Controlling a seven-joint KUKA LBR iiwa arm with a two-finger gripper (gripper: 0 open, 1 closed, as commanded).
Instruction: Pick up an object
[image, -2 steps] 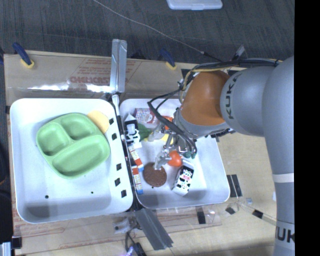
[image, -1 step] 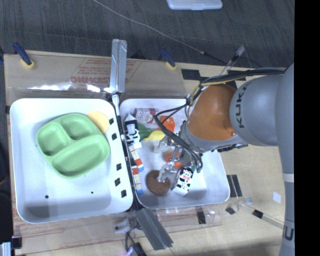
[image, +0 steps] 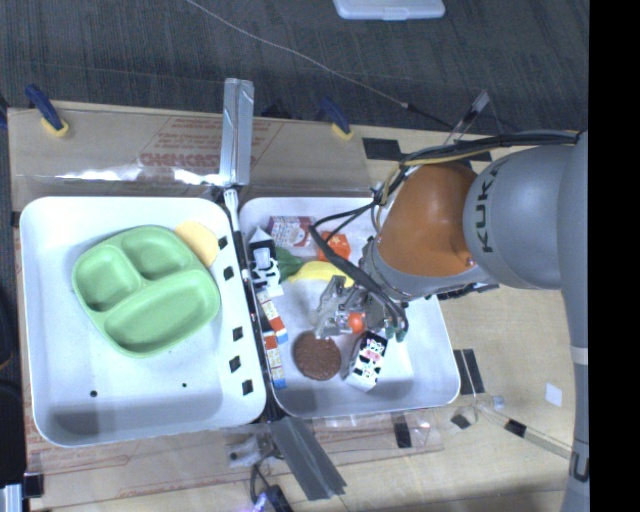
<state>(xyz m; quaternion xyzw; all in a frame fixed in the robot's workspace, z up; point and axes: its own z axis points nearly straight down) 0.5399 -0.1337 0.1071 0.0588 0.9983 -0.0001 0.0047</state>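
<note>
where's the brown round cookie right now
The brown cookie lies in the right bin, near its front edge, just left of the cow-print carton and below the gripper.

One camera sits high above the bench (image: 500, 400) and looks down at a slant. It is far enough to see both white bins, the left bin (image: 40, 300) and the right bin (image: 430, 385). The grey arm (image: 530, 215) comes in from the right edge.

Grey KUKA-lettered arm (image: 530, 215), orange wrist band, black cables, metallic claw (image: 345, 315).
</note>
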